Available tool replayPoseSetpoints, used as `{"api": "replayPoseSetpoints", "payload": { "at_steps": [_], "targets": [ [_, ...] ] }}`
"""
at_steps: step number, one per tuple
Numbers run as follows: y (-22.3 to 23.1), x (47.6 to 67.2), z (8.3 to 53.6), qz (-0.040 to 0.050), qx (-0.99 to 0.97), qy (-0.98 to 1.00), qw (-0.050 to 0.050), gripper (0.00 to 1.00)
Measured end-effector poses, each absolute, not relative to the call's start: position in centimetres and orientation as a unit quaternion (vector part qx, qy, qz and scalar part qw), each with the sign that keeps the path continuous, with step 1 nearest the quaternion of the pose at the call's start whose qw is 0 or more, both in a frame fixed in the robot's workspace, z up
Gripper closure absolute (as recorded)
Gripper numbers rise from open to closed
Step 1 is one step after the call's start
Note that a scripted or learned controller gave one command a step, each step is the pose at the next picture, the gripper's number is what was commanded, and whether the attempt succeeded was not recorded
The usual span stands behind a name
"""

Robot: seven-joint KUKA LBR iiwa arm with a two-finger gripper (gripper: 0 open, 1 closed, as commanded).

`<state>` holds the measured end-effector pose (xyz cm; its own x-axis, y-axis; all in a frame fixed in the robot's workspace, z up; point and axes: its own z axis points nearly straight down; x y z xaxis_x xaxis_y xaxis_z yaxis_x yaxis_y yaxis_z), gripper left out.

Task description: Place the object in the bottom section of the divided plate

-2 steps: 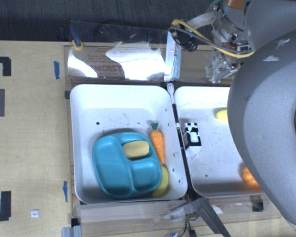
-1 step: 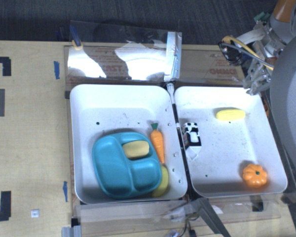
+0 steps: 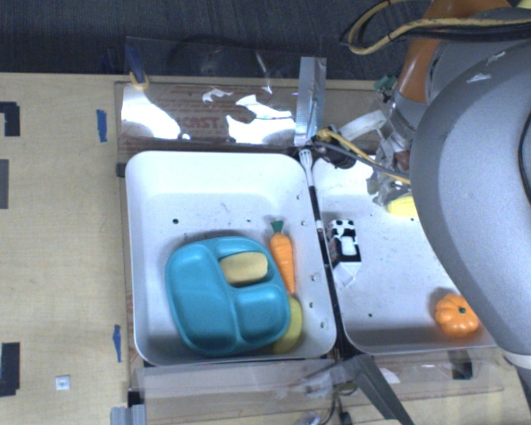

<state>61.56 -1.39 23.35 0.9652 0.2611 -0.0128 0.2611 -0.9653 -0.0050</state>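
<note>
Camera view: two white bins side by side on the bench. Left bin (image 3: 159, 193) holds a blue divided plate (image 3: 223, 297), sitting in the lower half of the bin, a bit tilted. A pale yellow object (image 3: 245, 268) lies in the plate's upper right section. The other plate sections show bare blue. A toy carrot (image 3: 283, 257) lies just beside the plate's right edge, on the bin floor, green top pointing up-frame, tip pointing down. A yellow-green round thing (image 3: 291, 326) pokes out from under or behind the plate's lower right corner; touching the plate edge, mostly hidden, can't tell what it is.

Right bin (image 3: 380, 282) holds a small black-and-white item (image 3: 344, 241) close to the divider wall between the bins, and an orange pumpkin-like toy (image 3: 456, 315) near the lower right, partly tucked against the arm's edge. A yellow object (image 3: 402, 205) shows just below the wrist area, at the arm's left edge; only part of it visible.

Arm (image 3: 487, 193) comes in from the right and covers most of the right bin's right side; grey body, orange band up top with a yellow cable looped around it. Gripper (image 3: 391, 168) is over the upper part of the right bin, near the yellow object. Whether it is clenched, released or grasping anything: can't tell, wrist hardware and cables block it.

Task thing: the pale yellow object sits in the plate's upper right section, not the bottom one.
</note>
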Motion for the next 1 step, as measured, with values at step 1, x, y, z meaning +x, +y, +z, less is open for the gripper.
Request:
{"api": "replayPoseSetpoints", "payload": {
  "at_steps": [1],
  "targets": [
    [3.91,58.21,26.43,0.0022,-0.964,-0.267,0.001,1.0]
  ]
}}
